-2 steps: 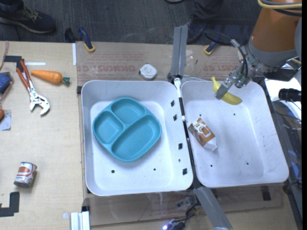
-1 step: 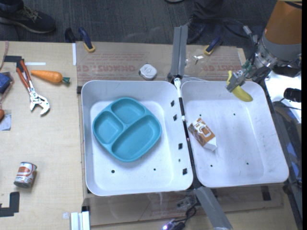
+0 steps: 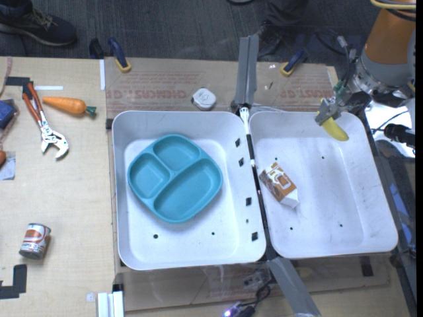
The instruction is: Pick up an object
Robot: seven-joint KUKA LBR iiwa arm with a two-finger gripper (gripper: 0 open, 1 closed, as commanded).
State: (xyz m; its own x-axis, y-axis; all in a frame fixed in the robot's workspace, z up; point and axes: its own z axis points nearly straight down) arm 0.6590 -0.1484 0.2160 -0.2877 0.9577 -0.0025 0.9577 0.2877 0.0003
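Over the right bin's far corner, tool clenched on a banana, long axis slanting down-right.

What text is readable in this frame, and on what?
Cardboard sheet behind the bins: red lettering, upside down in this view, too blurred to read with certainty.
Small carton in the right bin: brown and white print, too small to read.
Can on the bench: label too blurred to read.
Round white tape measure: no legible marking.
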